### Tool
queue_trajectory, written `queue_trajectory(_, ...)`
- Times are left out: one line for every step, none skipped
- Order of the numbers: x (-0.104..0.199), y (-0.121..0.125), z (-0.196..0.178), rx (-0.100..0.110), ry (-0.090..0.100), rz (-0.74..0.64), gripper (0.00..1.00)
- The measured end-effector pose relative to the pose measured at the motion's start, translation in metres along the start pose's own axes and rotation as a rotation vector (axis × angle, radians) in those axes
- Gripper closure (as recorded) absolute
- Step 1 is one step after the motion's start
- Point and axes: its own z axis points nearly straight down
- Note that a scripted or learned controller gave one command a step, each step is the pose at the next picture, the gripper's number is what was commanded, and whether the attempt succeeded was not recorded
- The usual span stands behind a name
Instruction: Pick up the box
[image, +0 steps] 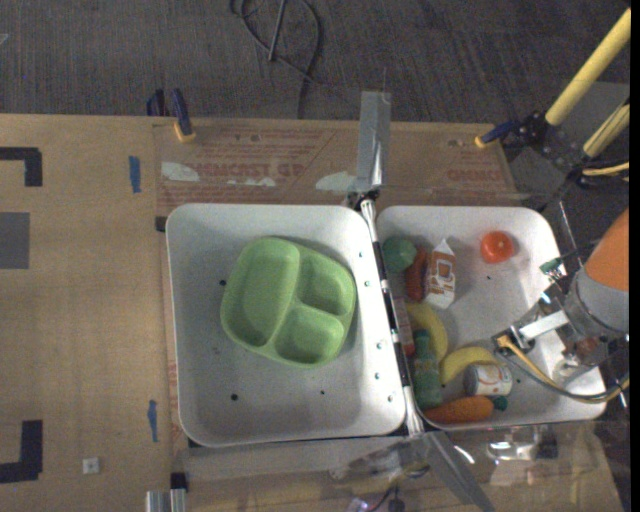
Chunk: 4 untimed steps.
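Camera view: approach step, I'd say. The tool (585, 345) hangs at the edge of the right bin (470, 212), and I can't tell its grip. Next it must cross to the box (440, 272).

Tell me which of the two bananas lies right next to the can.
The banana arching over the can; the other banana lies nearer the divider between bins.

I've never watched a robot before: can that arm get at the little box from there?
Probably yes. The box lies uncovered in the right bin, with bare floor between it and the arm; a red thing crowds its left.
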Motion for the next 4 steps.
queue_trajectory(0.001, -0.032, -0.008, -0.030, 0.001, -0.012, 0.00)
queue_trajectory(-0.003, -0.017, -0.001, -0.034, 0.007, -0.031, 0.00)
queue_trajectory(-0.029, -0.004, -0.095, -0.034, 0.004, 0.111, 0.00)
queue_trajectory(-0.002, 0.003, -0.217, -0.034, 0.006, 0.186, 0.00)
